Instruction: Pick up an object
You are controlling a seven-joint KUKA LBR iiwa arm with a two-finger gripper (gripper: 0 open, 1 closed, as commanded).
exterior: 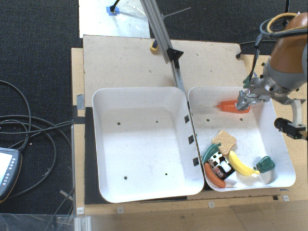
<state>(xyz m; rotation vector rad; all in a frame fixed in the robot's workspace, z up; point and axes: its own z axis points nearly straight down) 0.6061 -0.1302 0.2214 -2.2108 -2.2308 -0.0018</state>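
1. The arm (288,57) is seen reaching in from the right, and its tool (246,100) is set low over the far part of the right bin (281,143).
2. An orange carrot-like object (228,107) is seen lying on the floor of that bin, with one end right at the tool — whether it is gripped cannot be told, nor whether the tool is released or clenched.
3. The other objects are gathered at the near end of the right bin, well apart from the tool: a tan cracker-like piece (224,140), a yellow banana (240,164), a dark green piece (265,165), a black-and-white item (220,164) and a red sausage-like piece (214,175).
4. The banana is placed between the black-and-white item and the dark green piece.
5. The left bin (139,143) is set just beside the right one on the counter (125,61) — the two rims are touching.
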